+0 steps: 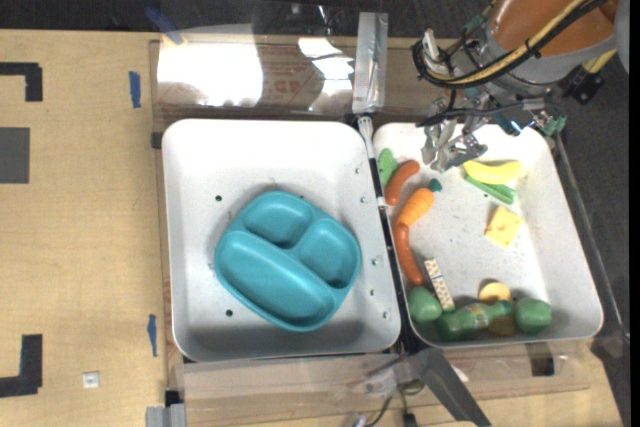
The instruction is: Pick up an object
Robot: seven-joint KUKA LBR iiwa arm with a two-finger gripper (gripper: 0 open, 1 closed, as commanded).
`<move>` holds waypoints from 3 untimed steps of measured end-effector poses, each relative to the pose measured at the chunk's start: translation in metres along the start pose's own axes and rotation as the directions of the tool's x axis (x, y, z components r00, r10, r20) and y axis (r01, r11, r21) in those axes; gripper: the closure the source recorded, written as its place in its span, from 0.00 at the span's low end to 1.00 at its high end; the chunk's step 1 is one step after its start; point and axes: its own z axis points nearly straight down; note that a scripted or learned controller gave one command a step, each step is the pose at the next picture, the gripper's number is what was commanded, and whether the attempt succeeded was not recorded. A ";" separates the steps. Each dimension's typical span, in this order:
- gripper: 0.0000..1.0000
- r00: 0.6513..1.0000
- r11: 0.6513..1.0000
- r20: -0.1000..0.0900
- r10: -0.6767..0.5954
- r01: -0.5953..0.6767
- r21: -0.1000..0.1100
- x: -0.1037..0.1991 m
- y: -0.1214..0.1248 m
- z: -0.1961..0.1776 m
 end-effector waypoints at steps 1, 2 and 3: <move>1.00 1.000 1.000 0.001 0.016 -0.016 0.001 -0.033 -0.035 -0.036; 1.00 1.000 1.000 -0.004 0.004 -0.004 -0.004 -0.049 -0.007 -0.021; 1.00 0.992 0.992 0.004 0.128 -0.128 0.004 -0.030 -0.041 -0.111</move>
